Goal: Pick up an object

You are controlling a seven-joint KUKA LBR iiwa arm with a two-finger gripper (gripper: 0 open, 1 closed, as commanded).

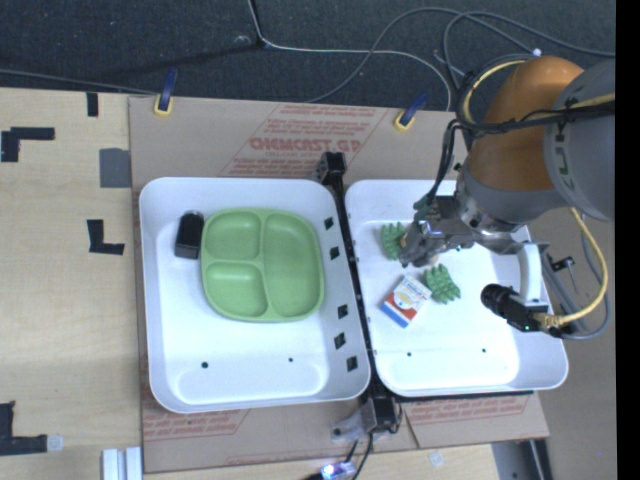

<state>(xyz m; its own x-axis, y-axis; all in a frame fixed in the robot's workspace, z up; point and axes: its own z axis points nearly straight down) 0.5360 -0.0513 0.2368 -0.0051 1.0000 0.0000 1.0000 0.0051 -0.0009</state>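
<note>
I see the jaws (418,247) low beside a green toy (392,238), grip possibly unmade; next I must close squarely

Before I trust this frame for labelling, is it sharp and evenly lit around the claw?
Camera view: soft overall, lighting even, no harsh glare on the white bins; the claw is a dark, smeared cluster, so its fingers don't resolve; the green toy and small carton show only blurry detail.
</note>
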